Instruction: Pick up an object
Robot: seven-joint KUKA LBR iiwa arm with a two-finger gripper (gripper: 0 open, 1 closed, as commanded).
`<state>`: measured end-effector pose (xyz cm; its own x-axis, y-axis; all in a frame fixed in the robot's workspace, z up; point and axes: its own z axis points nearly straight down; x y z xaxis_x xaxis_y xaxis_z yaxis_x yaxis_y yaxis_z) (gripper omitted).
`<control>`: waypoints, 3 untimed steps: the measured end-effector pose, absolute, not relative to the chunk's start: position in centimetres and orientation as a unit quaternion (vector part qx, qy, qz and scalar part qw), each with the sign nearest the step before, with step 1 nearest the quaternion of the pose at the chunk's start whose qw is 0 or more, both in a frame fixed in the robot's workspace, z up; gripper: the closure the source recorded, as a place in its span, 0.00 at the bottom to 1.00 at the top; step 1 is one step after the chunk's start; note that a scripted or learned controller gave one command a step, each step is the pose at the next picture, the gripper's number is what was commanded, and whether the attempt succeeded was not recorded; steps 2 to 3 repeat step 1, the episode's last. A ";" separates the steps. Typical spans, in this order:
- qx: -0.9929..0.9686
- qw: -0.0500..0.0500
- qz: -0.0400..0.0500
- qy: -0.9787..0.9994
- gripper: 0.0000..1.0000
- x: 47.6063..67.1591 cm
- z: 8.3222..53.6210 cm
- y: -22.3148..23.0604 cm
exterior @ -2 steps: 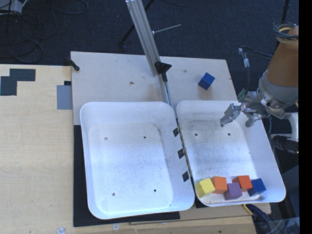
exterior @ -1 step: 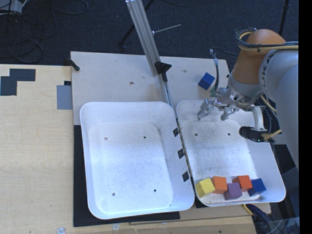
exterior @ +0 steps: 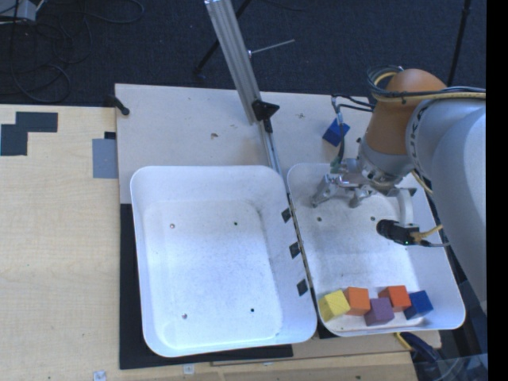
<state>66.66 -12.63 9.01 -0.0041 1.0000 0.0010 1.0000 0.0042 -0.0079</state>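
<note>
Two shallow white bins sat side by side on the bench, the left bin [exterior: 210, 260] broad with rounded corners and the right bin [exterior: 357, 252] narrower, the two touching along a seam marked by small black clips. The objects to be picked were five small blocks, clustered at the near end of the right bin, against its front wall. A yellow block [exterior: 335, 303] lay at the left end of the cluster, tilted a little, with an orange block [exterior: 358, 299] just beside it. A purple block [exterior: 379, 311] sat in front, touching the orange one, and a second orange block [exterior: 396, 296] stood behind it next to a dark blue block [exterior: 419, 303] at the right end. All were plain, matte cubes of similar size, with soft-looking edges. The grey arm, with its orange band, reached in from the right, and its gripper [exterior: 343, 187] hung over the far end of the right bin, well apart from the blocks. The metal fingers appeared splayed outward, with nothing between them. A slanted aluminium rail [exterior: 238, 62] rose behind the bins, and a small blue tag [exterior: 336, 132] hung near the wrist cables.
</note>
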 end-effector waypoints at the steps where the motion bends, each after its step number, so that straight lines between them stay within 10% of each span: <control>1: -0.706 0.001 0.001 -0.708 0.00 66.8 9.1 -11.9; 3: -0.706 0.001 0.001 -0.708 0.00 66.8 9.1 -11.9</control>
